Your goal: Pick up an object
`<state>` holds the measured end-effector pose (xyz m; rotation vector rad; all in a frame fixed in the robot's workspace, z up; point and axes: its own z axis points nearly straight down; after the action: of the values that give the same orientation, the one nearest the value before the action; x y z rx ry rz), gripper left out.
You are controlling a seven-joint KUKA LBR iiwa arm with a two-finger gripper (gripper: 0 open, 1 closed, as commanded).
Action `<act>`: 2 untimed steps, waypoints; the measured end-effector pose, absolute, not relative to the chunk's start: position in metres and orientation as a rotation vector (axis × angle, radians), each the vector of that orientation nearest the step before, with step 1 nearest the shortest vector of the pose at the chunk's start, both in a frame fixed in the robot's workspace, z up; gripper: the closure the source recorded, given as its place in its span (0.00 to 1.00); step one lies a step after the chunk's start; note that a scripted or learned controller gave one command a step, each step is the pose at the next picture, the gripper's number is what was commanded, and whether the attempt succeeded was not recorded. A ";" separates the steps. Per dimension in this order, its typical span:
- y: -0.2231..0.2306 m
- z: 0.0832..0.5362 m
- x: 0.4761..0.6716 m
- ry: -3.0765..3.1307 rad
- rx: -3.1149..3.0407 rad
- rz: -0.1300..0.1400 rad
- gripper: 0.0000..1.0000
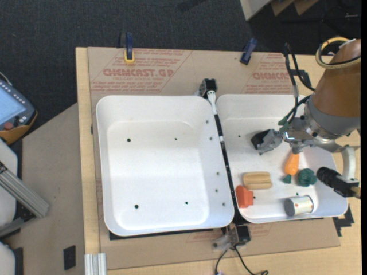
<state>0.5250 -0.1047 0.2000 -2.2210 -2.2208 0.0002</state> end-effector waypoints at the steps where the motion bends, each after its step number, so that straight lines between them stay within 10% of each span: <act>1: -0.073 0.183 0.476 -2.216 -2.215 0.005 0.00; 2: -0.093 0.231 0.481 -2.224 -2.227 -0.004 0.00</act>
<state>0.4810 -0.0932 0.2309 -2.2267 -2.2236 -0.0038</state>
